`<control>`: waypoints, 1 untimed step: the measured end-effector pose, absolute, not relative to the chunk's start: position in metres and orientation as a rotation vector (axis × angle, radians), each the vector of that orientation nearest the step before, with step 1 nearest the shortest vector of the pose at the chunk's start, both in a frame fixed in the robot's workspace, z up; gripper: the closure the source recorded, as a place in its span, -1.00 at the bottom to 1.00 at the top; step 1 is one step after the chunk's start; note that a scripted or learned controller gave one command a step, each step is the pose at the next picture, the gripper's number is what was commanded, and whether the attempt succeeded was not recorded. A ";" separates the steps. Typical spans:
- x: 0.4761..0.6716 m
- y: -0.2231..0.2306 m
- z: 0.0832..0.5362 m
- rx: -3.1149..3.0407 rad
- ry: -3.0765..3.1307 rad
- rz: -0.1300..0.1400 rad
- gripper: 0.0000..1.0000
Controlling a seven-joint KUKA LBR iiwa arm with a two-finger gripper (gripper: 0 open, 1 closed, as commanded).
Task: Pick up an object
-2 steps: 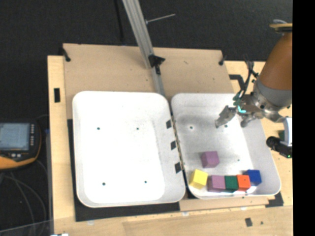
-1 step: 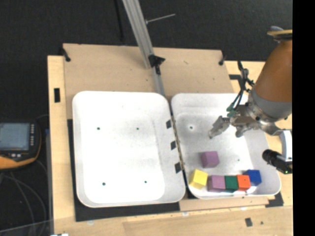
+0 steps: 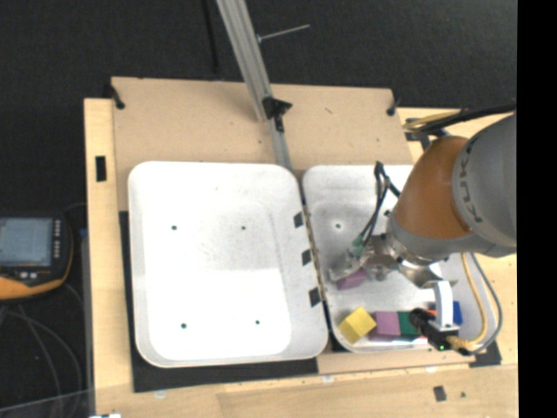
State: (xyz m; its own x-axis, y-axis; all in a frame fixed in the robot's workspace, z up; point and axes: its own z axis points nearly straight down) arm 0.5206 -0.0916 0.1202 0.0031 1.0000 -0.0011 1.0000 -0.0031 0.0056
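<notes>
Two white bins side by side on the tabletop [image 3: 218, 120]. Left bin [image 3: 218, 259] bare white floor. Right bin [image 3: 339, 198] with the arm [image 3: 444, 203] reaching in from the right, orange band over its middle. Hand [image 3: 365, 258] low in the right bin, near the wall shared with the left bin. Cannot tell whether open or closed, nor whether anything is between its tips: wrist and cables cover them.

Purple block [image 3: 351, 279] just below the hand, touching or nearly so; contact unclear. Yellow block [image 3: 358, 324] near the front wall, apart from the hand. Beside it a purple piece [image 3: 385, 324] and a green piece [image 3: 406, 324], touching each other.

Likely step: descent or grasp attempt at the purple block. Next move calls for a firm close on it, then a straight lift clear of the bin wall; a glancing grip near that wall could slip.
</notes>
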 end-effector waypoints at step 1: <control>0.520 -0.092 0.128 2.229 2.207 0.005 1.00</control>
